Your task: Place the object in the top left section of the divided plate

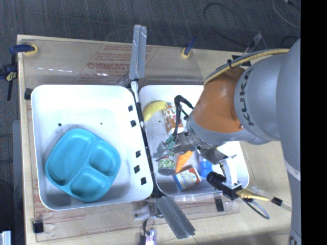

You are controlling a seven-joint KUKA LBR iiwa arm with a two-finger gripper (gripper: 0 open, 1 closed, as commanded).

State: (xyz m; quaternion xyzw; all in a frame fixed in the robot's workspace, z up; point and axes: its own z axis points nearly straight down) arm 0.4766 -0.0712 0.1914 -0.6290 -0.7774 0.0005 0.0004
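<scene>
Blue divided plate [82, 164] in the left bin [46, 98], tilted toward its near left corner, nothing in its sections. Arm [240, 103] low over the right bin [242, 175], gripper [176, 149] down among a banana [155, 108], orange carton [186, 176], can [166, 163] and other packets. Impossible to tell the gripper's opening or any hold from here.

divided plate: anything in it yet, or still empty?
Empty. The blue divided plate lies flat in the left bin, and all three sections show bare blue. The loose items sit in the right bin.
</scene>
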